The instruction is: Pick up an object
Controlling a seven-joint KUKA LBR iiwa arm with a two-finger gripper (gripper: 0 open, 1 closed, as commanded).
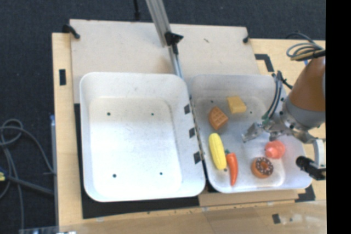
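- The gripper (pixel 258 131) hangs low in the right bin (pixel 249 83), near its right edge — whether its jaws are open or closed, I cannot tell.
- A red ball (pixel 275 149) lies just beside it, toward the front right corner.
- To do this well, I judge, center over the ball — clear of the doughnut (pixel 262 167) — before closing.

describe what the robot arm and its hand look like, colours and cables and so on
The arm shows an orange-brown rounded band above a grey wrist section. Thin dark and greenish cables run down its side toward the hand, a small grey metal assembly. A black fitting sticks out near the arm's lower edge.
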